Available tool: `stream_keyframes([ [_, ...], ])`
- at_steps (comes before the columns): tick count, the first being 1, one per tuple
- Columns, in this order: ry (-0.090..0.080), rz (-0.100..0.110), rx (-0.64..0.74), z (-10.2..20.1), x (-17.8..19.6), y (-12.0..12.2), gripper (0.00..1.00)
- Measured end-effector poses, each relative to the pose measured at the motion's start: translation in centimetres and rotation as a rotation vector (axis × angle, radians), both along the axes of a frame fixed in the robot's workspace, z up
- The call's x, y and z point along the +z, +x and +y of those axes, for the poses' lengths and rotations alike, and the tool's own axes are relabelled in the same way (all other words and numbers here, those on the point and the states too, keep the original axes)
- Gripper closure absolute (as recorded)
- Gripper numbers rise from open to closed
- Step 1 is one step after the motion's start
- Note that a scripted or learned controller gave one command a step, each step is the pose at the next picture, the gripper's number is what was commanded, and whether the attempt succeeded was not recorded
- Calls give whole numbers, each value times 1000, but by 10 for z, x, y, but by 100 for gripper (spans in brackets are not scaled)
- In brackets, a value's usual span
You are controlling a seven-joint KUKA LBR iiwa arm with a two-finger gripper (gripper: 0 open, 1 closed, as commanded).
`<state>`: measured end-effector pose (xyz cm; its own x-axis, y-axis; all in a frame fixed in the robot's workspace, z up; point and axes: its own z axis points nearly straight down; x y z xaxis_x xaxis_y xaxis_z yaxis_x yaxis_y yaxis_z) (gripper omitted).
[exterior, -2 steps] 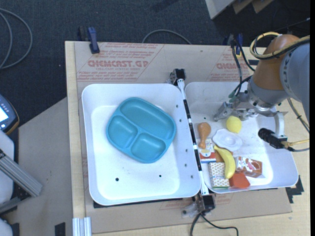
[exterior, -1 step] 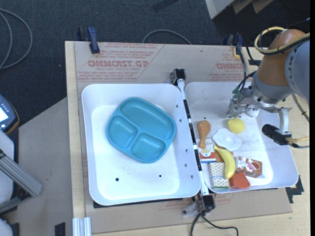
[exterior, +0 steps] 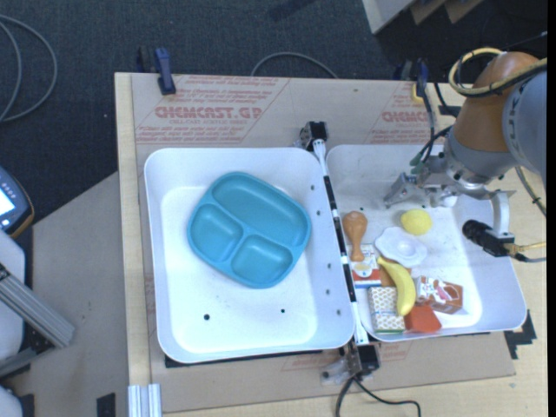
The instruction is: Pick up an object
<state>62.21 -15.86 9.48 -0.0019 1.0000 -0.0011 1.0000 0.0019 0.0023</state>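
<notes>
Nearest the camera, along the near wall of the right bin (exterior: 512, 307), the toys lie crowded: a red block (exterior: 423, 320), a small box (exterior: 385, 307), a banana (exterior: 400, 285) and a wrapped packet (exterior: 446, 294), most of them touching. Farther back sit a white lid-like piece (exterior: 401, 248), a drumstick (exterior: 354, 230) against the divider wall, and a lemon (exterior: 417, 221), which stands a little apart from the rest.

Nothing looks lifted yet (every toy rests on the bin floor), so I judge the pick as not yet made. The hand (exterior: 421, 189) hangs over the far part of the right bin, just behind the lemon; its metal fingers point down and look slightly spread with nothing between them, though the slant of the view makes their exact gap hard to read. Left to do: descend, close on one thing, raise it.

For room, the lemon seems the easiest target, with bare floor on its far and right sides. The near cluster offers little gap for fingers. A black fitting (exterior: 483, 235) on the arm hangs low near the right wall, which could limit reach that way. The left bin (exterior: 174, 320) holds a blue plate (exterior: 249, 228) with wide bare floor around it on the tabletop (exterior: 130, 233).
</notes>
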Motion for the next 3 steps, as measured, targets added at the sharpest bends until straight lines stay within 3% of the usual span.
stream_keyframes([
  [1, 3, 7, -3, 9, -11, -27, 0],
  [2, 2, 3, -3, 9, 0, -26, 100],
  [3, 1, -8, 6, 96, 96, 12, 100],
])
